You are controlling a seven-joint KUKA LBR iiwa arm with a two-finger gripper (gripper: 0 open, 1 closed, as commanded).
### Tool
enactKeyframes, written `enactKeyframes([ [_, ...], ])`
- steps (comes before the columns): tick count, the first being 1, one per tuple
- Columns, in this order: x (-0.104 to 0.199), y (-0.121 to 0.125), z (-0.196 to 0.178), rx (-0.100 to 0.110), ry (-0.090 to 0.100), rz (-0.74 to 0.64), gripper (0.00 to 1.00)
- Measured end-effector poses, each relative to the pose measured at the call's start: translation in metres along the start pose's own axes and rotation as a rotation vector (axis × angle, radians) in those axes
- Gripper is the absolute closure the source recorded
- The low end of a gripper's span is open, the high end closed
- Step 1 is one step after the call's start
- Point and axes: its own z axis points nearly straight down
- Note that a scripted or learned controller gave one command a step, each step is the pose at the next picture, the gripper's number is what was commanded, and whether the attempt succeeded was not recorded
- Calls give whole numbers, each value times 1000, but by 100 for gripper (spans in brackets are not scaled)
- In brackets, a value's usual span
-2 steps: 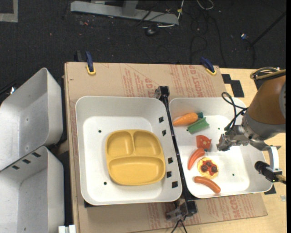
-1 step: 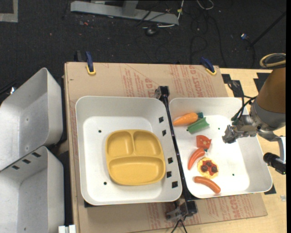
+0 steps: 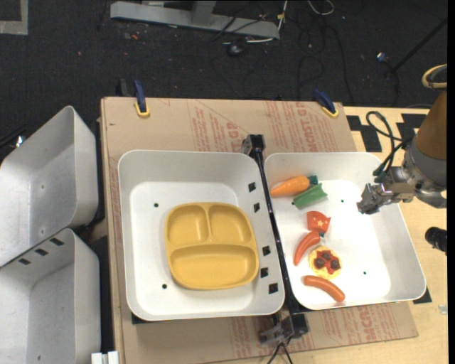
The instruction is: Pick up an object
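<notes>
Nearest the camera, the brown board surface point(image 3: 213, 334) shows its front edge with red printed lettering, and a small dark clamp point(image 3: 284, 328) sits at the seam between the two bins. On it, the left bin point(image 3: 142, 185) carries a yellow divided tray point(image 3: 211, 245), lying flat near the bin's middle. The right bin point(image 3: 398, 249) holds the toy foods in a loose column along its left half: a red sausage point(image 3: 324, 287) nearest the front, then a small yellow pizza with dark toppings point(image 3: 325, 262), a red chili point(image 3: 306, 246) touching a red wedge piece point(image 3: 318, 221), and farther back a green piece point(image 3: 308, 197) just beside an orange carrot point(image 3: 290, 186).

The tool point(image 3: 369, 200) hangs over the right bin's right half, well apart from the foods; whether it is spread or pressed together cannot be told, and nothing is seen in it.

At the left, two white tubs point(image 3: 43, 213) stand off the board. Beyond the surface lies dark floor with cables point(image 3: 313, 64) and a grey bar point(image 3: 192, 18).
</notes>
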Motion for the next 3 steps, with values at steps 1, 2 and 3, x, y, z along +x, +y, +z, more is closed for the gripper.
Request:
enactKeyframes([
  [1,56,0,4,7,5,-4,100],
  [2,101,15,9,4,3,-4,100],
  [3,153,25,17,5,3,-4,100],
])
